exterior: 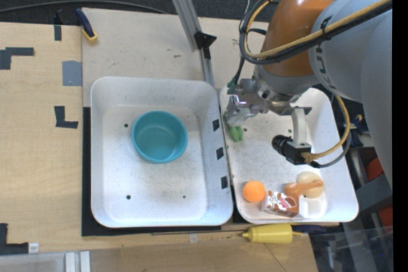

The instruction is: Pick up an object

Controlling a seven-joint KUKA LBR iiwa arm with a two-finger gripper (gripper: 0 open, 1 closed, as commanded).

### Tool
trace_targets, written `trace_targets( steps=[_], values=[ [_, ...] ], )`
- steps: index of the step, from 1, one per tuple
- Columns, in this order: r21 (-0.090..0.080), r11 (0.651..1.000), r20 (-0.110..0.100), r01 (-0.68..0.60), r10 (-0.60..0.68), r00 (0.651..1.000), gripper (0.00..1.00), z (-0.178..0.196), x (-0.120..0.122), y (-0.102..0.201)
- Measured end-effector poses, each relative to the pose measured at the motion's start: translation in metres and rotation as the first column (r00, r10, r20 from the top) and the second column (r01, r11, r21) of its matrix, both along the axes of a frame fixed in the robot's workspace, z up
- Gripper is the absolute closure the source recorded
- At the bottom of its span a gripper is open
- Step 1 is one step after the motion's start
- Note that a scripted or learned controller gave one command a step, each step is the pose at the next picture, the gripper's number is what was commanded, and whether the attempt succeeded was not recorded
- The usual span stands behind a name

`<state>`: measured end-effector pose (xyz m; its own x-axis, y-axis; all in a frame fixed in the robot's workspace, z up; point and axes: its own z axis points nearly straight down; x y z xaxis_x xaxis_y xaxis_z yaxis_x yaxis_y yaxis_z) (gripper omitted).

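My gripper (pixel 236 115) hangs over the far left corner of the right bin (pixel 341 200), close to the wall between the two bins. A small green object (pixel 237 133) shows directly under its tip, on or just above the bin floor; whether the two touch is hidden. At the near end of the same bin lie an orange ball (pixel 254 191), a red-and-white packet (pixel 280 202), a tan rounded object (pixel 307 185) and a small white piece (pixel 312 206).
A blue bowl (pixel 159 136) sits in the left bin (pixel 108 200). A yellow bottle (pixel 273 234) lies on the bench in front of the right bin. A grey slanted pole (pixel 185 3) and black cables cross behind the bins.
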<state>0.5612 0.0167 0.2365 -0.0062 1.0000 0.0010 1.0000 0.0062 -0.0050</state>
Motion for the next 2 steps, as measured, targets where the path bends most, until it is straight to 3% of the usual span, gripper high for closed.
trace_targets(
  steps=[2],
  values=[
    [-0.001, 1.0, -0.001, 0.001, -0.001, 1.0, 1.0, -0.021, -0.053, 0.084]
  ],
)
